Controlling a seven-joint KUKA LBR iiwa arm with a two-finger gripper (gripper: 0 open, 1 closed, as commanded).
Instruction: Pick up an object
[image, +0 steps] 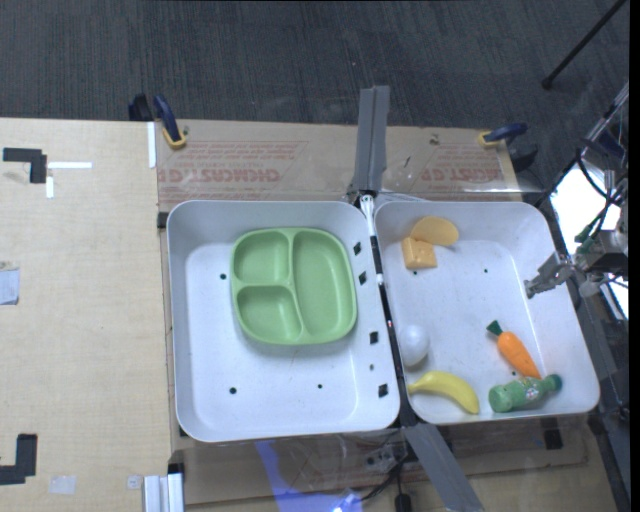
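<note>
The tool (548, 277) hangs at the right bin's (470, 300) outer rim, its grip impossible to tell, likely lining up on the carrot (517, 352) lying just inside.

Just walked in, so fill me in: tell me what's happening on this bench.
The robot's hand sits at the right edge of the right bin, with nothing between its fingers. That bin holds a carrot, banana, green bottle, white ball and two orange pieces. A green divided plate lies in the left bin.
</note>
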